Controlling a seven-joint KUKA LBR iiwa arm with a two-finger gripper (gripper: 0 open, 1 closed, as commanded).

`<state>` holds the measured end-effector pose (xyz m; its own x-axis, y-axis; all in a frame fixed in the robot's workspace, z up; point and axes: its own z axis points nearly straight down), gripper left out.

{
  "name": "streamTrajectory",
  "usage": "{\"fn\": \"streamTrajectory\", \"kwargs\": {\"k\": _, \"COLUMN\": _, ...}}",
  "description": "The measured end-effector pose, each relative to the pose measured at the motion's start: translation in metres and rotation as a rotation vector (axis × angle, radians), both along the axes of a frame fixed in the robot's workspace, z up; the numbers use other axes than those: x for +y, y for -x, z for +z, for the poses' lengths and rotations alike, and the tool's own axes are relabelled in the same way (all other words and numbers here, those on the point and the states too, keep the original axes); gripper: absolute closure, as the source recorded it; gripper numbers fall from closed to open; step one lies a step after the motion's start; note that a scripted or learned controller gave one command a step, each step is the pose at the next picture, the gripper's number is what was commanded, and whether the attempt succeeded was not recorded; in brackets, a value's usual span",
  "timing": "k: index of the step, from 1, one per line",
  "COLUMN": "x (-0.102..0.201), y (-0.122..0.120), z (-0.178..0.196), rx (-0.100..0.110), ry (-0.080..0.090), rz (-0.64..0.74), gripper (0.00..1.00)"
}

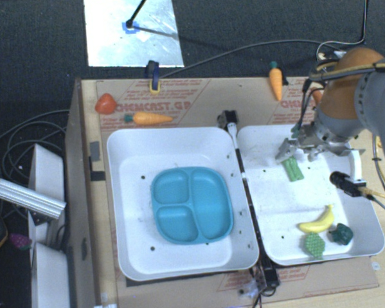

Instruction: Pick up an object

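Note:
In the right bin [272,197] a green stick-shaped toy [292,170] lies near the upper middle. My gripper [294,150] hangs right above its upper end, with silver fingers [284,151] pointing down-left toward it. Whether the green toy sits between them cannot be made out. At the bin's lower right lie a yellow banana [317,221], a light green bumpy toy [313,245] and a dark teal toy [341,234].
The left bin [126,186] holds a blue sectioned plate [190,204]. On the cardboard behind the bins lie a tomato [105,104], a carrot [148,118] and a second carrot [276,82]. A black part of the arm [346,182] overhangs the right bin's right side.

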<state>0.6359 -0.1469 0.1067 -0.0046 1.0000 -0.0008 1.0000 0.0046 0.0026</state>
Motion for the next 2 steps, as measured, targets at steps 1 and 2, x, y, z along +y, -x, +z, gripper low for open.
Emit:
{"fn": "streamTrajectory", "kwargs": {"k": 1, "x": -0.010, "y": 0.000, "z": -0.022, "rx": 0.001, "ry": 0.000, "rz": -0.003, "gripper": 0.00}}
{"fn": "streamTrajectory", "kwargs": {"k": 2, "x": -0.010, "y": -0.001, "z": -0.011, "rx": -0.002, "ry": 0.000, "rz": -0.002, "gripper": 1.00}}
